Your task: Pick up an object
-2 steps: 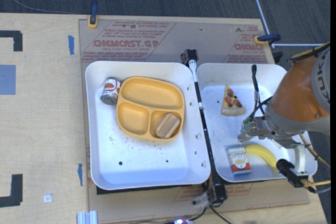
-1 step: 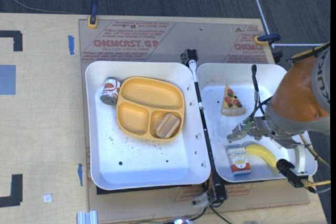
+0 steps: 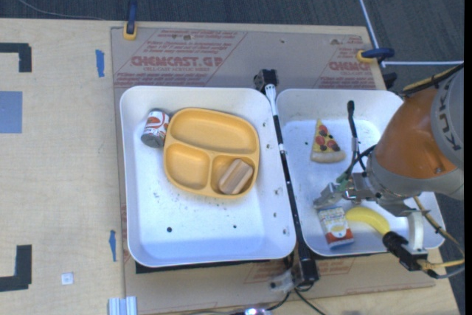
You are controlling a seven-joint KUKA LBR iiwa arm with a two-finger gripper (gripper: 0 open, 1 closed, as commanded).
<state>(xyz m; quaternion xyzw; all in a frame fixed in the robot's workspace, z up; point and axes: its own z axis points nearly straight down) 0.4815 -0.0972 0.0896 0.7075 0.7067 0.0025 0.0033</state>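
Pincer (image 3: 330,197) low above carton (image 3: 335,223)

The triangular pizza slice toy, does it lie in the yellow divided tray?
No, the triangular pizza slice toy lies on the right white bin's floor.

Bright, even light from above fills the scene, with a cool bluish cast on the white bins (image 3: 140,232). Shadows are short and soft. The table (image 3: 51,158) near its left edge looks pale. Detail is slightly soft and grainy throughout.
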